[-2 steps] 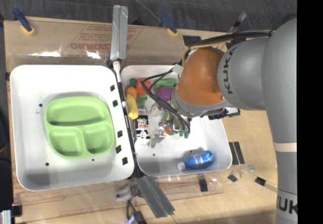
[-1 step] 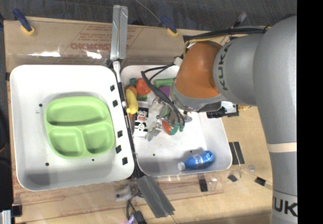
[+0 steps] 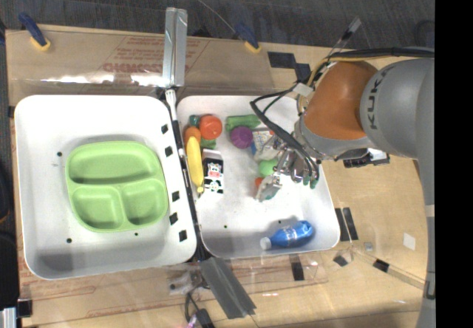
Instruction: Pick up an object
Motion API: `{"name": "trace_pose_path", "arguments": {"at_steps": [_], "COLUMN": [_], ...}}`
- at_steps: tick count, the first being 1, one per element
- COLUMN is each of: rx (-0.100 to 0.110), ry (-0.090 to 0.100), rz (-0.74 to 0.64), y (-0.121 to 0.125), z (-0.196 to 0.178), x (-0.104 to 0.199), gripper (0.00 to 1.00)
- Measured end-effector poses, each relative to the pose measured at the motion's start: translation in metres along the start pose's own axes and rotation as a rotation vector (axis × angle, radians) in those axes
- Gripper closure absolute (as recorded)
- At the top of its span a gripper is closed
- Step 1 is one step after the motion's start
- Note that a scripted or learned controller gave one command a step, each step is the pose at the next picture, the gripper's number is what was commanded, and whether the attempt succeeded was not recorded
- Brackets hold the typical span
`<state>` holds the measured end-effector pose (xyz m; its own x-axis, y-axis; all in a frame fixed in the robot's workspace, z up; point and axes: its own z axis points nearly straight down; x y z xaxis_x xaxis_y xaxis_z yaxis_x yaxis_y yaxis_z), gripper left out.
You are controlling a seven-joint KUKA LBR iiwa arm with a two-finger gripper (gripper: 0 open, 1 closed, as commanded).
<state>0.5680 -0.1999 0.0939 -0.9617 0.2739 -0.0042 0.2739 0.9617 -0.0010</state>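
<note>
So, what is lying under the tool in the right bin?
Under the tool a green piece and a small orange-red piece show on the right bin. The arm covers whatever lies further right.

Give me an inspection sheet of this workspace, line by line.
Surface: two white bins, left bin, right bin, on a cardboard-covered bench.
Job's things: in the right bin, banana, orange ball, purple fruit, blue bottle, black-and-white carton.
Clutter: green divided tray in the left bin.
Grippers: end effector low over the right bin; grasp unclear.
Cables: black cable looped at the wrist.
Surroundings: blue clamps on the bench edge.
</note>
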Motion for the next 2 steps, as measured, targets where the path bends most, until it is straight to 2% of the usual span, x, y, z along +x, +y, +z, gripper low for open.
{"name": "trace_pose_path", "arguments": {"at_steps": [1,2], "rx": [-0.001,-0.002], "ry": [0.004,-0.002], "rz": [-0.119,-0.307], "y": [0.002,-0.007], "z": [0.001,0.000], "x": [0.007,-0.005], "gripper": [0.00,0.00]}}
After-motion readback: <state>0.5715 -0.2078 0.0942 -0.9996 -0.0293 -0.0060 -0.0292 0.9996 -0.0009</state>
